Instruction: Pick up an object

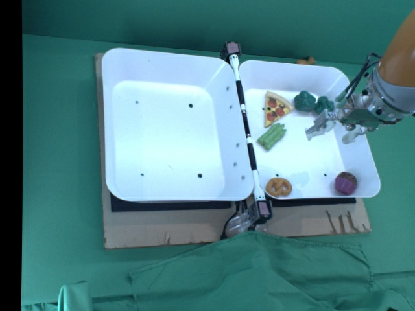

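Honestly, my pick here is the dark green broccoli toy [310, 101] in the right bin [363, 173], near its far edge, just beside my gripper [334, 126], which hangs with fingers spread and nothing between them. Looks light, rigid and lumpy, probably plastic, so I'd pinch across its narrow middle. No labels or writing I can read anywhere.

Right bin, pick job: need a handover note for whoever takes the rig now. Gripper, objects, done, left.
Gripper: over the right bin, open, nothing between its fingers.
Objects, all lying in the right bin: pizza slice, dark green pieces just left of the gripper, green bundle, pretzel, purple piece in the near right corner.
Done: nothing picked yet.
Left: descend, close on one object, lift. The dark green pieces look nearest.
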Robot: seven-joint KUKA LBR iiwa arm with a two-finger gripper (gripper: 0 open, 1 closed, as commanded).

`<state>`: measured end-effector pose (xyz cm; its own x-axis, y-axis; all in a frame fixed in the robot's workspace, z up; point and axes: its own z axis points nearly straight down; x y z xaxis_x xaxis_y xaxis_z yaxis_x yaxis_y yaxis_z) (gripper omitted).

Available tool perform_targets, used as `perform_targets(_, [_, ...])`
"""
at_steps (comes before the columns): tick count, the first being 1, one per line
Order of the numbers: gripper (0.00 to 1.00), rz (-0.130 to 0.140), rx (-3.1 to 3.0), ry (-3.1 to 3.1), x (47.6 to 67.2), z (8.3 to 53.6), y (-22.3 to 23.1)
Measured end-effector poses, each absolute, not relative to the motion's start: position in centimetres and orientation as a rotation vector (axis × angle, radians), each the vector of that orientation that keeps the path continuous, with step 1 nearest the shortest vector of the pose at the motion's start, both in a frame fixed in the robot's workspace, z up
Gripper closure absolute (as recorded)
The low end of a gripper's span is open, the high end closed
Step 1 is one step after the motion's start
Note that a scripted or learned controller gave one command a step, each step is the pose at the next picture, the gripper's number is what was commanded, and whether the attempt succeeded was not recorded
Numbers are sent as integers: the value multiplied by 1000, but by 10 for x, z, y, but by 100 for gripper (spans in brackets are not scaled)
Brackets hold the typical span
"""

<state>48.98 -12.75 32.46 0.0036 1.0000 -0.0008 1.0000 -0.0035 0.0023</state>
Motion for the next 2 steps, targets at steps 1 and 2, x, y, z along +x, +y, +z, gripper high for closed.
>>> perform_targets(1, [0,-3,2224,2221,557,247,-125])
perform_targets(2, [100,8,2221,2207,557,264,-127])
